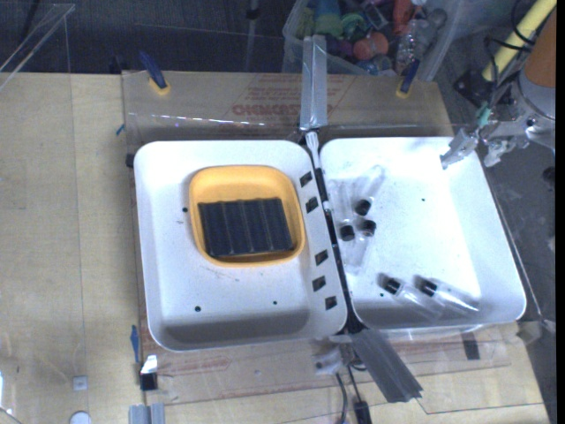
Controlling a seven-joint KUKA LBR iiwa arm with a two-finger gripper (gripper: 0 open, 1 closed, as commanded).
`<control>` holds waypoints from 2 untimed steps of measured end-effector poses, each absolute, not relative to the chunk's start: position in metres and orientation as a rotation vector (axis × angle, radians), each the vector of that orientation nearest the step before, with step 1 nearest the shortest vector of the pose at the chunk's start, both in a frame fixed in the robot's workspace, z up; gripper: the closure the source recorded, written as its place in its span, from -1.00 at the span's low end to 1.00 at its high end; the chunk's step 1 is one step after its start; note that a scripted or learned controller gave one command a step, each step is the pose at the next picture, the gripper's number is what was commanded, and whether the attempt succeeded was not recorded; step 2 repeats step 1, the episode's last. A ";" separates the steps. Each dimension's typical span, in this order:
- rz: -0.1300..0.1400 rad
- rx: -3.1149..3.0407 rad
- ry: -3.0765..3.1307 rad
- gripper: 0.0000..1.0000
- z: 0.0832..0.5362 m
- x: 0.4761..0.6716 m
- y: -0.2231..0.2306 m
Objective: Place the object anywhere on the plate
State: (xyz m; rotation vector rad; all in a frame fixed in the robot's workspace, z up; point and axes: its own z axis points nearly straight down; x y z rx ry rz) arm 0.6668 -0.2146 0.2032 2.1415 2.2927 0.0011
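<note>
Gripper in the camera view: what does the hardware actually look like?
The gripper at the top right corner of the right bin looks like pale grey metal, with slim light fingers and small dark fittings behind them. Thin cables, one greenish, run up from it towards the arm. Above sits a pale rounded body with an orange-tan patch. It is too blurred for markings.

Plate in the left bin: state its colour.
Yellow-orange plate, with a dark ribbed object lying on it; camera view.

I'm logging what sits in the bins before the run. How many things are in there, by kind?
Yellow plate: 1
Dark ribbed block on the plate: 1
Clear tubes with dark caps, right bin: about 5, hard to separate
Total: about 7
</note>
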 end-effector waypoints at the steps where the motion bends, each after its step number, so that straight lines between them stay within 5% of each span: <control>1: 0.002 1.797 2.569 -1.00 0.220 0.668 -0.222; 2: 0.002 1.797 2.569 -1.00 0.220 0.668 -0.222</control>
